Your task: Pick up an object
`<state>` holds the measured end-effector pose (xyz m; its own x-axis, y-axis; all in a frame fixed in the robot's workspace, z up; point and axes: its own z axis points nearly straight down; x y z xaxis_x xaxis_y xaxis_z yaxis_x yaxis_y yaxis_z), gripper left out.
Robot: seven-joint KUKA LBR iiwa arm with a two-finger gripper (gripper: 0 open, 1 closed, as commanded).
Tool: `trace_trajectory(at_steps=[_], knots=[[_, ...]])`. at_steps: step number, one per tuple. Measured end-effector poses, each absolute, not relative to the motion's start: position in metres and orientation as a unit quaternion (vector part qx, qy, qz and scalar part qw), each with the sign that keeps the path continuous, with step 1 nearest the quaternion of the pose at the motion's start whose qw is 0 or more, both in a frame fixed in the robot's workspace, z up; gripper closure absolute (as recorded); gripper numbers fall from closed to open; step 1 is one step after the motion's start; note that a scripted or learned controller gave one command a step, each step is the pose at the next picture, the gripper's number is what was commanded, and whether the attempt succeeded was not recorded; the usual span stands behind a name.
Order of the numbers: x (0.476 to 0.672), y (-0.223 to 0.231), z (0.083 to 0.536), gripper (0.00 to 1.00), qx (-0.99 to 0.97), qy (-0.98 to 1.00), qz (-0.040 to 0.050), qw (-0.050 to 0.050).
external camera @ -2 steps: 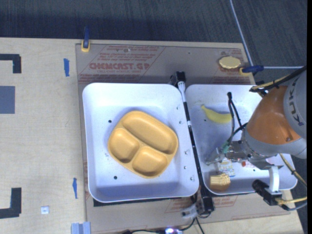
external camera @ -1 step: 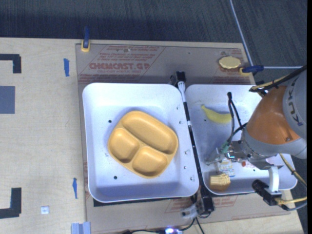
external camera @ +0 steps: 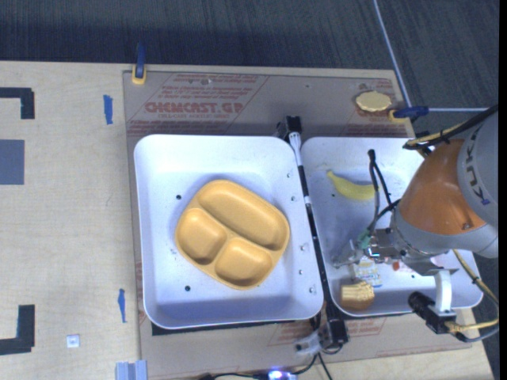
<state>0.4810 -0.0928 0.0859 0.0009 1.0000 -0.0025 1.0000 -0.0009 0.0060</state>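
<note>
Gripper [external camera: 366,261] sits low in the right bin [external camera: 317,212], arm [external camera: 444,200] coming in from the right. Can't tell gripper state, wrist hardware and cables blur it.

Task things: small tan block [external camera: 357,294] just below the gripper, near the bin's front wall; banana [external camera: 351,185] well above it, toward the back of the same bin. A small whitish bit [external camera: 366,272] lies right under the gripper, too small to name. Nothing visibly held.

Risks, as I judge them: tan block is close to the front wall, so a descent could clip the wall or shove the block into the corner instead of closing on it. Banana is curved and smooth, prob. slips or rolls out of a pinch. Black cable [external camera: 375,182] hangs over the bin beside the banana, could snag.

Left of the gripper, the other bin [external camera: 150,212] holds a big yellow three-part tray [external camera: 231,233], w/ a divider rail [external camera: 305,204] between bins.

Surface: pale wood bench [external camera: 63,236], blue tape marks, dark carpet beyond.
</note>
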Motion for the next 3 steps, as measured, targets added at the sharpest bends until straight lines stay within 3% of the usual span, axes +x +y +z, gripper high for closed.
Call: trace_trajectory(at_steps=[3], knots=[[0.4809,-0.093,0.0859,0.0,0.707,0.707,0.0017,0.003]])
